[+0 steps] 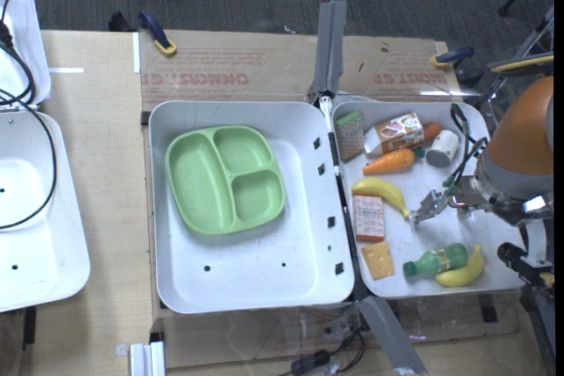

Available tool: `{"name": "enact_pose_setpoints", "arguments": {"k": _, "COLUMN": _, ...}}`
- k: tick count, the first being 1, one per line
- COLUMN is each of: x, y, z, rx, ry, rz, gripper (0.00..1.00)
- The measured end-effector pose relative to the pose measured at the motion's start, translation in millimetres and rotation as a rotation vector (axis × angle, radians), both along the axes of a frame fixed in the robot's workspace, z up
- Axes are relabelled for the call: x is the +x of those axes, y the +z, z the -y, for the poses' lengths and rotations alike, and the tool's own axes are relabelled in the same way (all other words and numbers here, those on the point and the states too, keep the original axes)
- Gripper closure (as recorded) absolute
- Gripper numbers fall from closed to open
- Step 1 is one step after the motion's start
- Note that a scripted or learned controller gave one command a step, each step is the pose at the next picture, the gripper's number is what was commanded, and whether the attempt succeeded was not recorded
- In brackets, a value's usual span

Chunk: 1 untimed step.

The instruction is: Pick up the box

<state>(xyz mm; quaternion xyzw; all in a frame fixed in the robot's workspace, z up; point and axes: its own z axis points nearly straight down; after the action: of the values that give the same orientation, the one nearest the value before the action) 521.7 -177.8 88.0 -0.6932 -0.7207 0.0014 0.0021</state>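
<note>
Hand [429, 209]: low in my right white plastic bin [476, 112], nothing pinched; spread or pressed together, I cannot tell. Small red-and-white cardboard box [369, 218]: flat at its nine o'clock, beside yellow banana [381, 190], apparently awaiting approach.

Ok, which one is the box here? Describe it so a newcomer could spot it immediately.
Look in the right bin, the one crowded with toy food. Along its far edge, the box lies between a green can and a white cup, just beyond the carrot. It is the only carton there: orange and white with printed sides, blocky rather than rounded.
</note>
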Motion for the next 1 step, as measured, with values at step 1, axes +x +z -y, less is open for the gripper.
{"name": "enact_pose_setpoints", "arguments": {"k": 1, "x": 21.1, "y": 0.4, "z": 13.7, "rx": -0.001, "ry": -0.025, "rz": 0.001, "gripper": 0.0}}
